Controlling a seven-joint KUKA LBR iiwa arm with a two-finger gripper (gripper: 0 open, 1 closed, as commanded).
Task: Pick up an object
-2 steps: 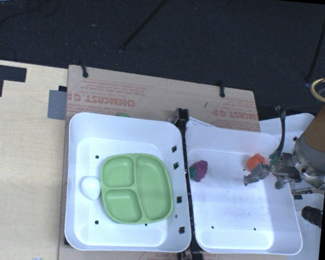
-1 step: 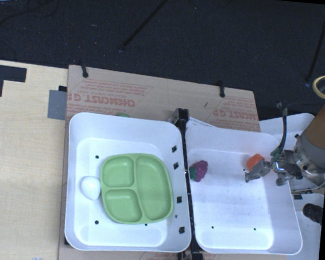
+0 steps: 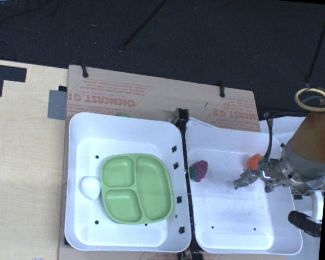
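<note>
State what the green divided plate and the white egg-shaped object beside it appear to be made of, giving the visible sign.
Green divided plate: probably moulded plastic, with a uniform matte colour and soft rounded compartment ridges.
White egg-shaped object: smooth with a faint sheen; plastic or a real egg, cannot tell.

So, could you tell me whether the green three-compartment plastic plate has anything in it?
Empty: all three compartments of the green plate show bare; the white egg-shaped object lies beside it.

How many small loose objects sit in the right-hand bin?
2: a purple object near the bin's left wall, and an orange object beside the gripper. The arm may hide others.
</note>
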